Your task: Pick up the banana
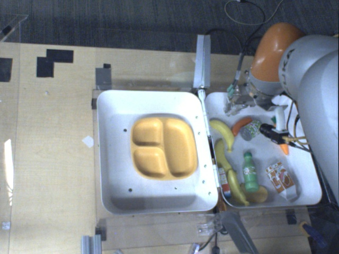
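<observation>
- Hand [237, 100] of mine hangs over the back of the right bin [312, 192], above its far-left corner; whether its fingers are spread or closed I cannot tell from this slant.
- Left bin [111, 157] carries a yellow divided tray [163, 146], which I leave alone.
- Bananas lie along the right bin's left wall: one banana [224, 133] nearest my hand, others toward the front [237, 188].
- I judge the near banana the best target, since it lies clear of the green bottle [249, 172].
- I should descend across its middle, straddling its width, staying off the bin wall.
</observation>
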Available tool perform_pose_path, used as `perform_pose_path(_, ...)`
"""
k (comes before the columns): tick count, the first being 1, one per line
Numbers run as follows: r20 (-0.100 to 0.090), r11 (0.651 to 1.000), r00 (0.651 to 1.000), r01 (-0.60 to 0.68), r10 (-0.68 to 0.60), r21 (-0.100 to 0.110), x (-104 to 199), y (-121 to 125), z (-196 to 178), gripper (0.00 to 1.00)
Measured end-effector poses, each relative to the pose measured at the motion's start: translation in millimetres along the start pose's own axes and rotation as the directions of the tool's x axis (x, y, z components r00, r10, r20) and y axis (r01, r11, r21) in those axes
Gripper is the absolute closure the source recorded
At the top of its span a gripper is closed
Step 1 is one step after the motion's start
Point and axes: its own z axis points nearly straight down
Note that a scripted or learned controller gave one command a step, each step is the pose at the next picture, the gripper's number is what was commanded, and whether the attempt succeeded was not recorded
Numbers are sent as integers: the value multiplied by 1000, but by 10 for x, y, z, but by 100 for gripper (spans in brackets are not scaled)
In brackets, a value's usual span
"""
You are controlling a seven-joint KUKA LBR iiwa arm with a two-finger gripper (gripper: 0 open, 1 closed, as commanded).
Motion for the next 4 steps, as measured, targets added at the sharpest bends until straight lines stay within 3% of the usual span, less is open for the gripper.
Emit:
perform_pose_path(1,0,1000,1000,0,0,0,0,-1,1,0)
perform_pose_path(2,0,999,999,40,-40,9,9,-63,140,0)
perform_pose_path(3,1,999,999,43,-43,0,20,-28,-3,100)
perform_pose_path(4,1,999,999,42,-42,0,20,-28,-2,0)
